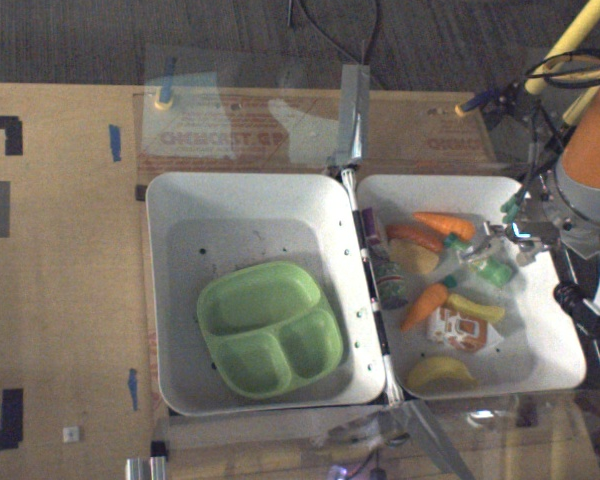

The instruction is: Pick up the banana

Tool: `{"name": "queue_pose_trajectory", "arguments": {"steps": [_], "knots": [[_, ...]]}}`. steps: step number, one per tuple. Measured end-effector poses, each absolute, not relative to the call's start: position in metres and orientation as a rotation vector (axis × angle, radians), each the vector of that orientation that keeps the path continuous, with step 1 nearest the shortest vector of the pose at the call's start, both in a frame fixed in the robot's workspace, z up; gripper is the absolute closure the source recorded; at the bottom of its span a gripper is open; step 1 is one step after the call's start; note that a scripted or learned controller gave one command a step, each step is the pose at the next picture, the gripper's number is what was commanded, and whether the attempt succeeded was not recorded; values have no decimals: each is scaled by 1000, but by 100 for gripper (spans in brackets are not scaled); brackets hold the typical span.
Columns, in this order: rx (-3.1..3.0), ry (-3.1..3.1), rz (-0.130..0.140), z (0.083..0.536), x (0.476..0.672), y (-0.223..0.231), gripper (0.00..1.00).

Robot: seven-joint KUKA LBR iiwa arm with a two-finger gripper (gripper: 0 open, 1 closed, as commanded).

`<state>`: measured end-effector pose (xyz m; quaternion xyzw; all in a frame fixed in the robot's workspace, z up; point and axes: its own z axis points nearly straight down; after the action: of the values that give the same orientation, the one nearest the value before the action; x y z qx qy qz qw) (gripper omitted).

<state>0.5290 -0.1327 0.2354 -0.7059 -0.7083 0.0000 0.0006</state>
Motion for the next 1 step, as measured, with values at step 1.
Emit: {"name": "queue_pose_trajectory", "arguments": {"steps": [1], "knots": [[-1947,-2475,-7,88,518,-202,0]]}}
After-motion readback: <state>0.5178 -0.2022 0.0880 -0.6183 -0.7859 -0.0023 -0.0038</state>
